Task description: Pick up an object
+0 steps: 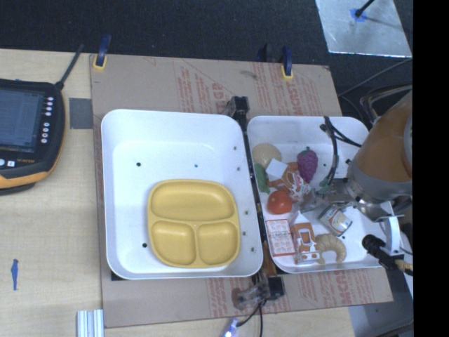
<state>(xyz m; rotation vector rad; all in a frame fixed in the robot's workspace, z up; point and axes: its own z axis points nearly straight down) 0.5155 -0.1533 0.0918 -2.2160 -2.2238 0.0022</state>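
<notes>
Croissant (331, 246) against right bin's (353, 125) near rim

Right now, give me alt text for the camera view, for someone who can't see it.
A grey and orange robot arm reaches from the right over the right white bin, which holds a red tomato, a purple fruit, a croissant and small cartons. The left white bin holds a yellow divided plate.

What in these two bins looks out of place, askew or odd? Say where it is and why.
Nothing looks spilled or broken. The oddity is the imbalance: the left bin holds one yellow divided tray, sitting slightly askew, while the right bin is crowded with a jumbled heap, including a tomato, purple grapes, a croissant and small cartons.
</notes>
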